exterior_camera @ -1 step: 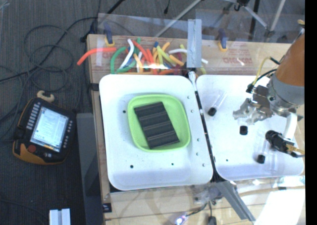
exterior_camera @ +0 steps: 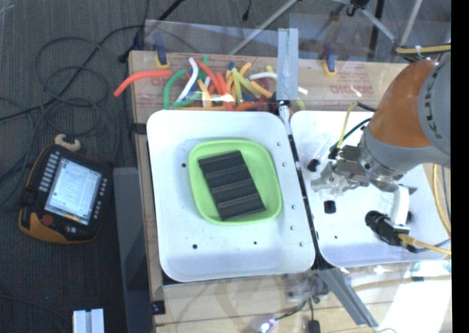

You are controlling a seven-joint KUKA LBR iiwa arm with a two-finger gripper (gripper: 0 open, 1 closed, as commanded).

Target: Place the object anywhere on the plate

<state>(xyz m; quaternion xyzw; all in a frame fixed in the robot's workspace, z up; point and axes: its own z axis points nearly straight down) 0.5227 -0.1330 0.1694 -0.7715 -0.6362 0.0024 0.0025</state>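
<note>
Grey gripper (exterior_camera: 338, 177) is seen over the right bin (exterior_camera: 352, 251); whether it is released or clenched cannot be told. Well to its left, the dark ridged object (exterior_camera: 231, 185) lies flat on the green plate (exterior_camera: 201, 203), so placement is judged done. Desk (exterior_camera: 220, 302) of pale wood; carpeted floor (exterior_camera: 66, 23) beyond.

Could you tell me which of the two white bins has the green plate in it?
The left bin: it holds the green plate carrying a dark ridged block. The right bin lies beneath the arm.
</note>
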